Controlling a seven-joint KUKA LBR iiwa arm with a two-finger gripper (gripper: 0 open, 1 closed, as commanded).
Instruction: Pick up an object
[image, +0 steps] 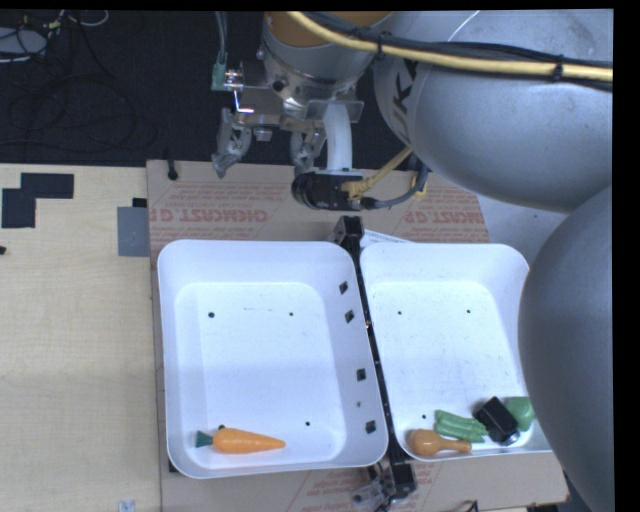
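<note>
Orange carrot (243, 440) lies in the left bin (180, 300), well below the gripper (268, 155), which hangs spread and bare-fingered beyond both bins.

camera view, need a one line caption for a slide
Gripper raised behind two white bins: toy carrot in the left bin, small toys in the right bin.

Open floor across left bin (180, 300) bar carrot (245, 441) at near wall — right bin's (510, 262) near corner cluttered w/ toys (470, 430).
</note>
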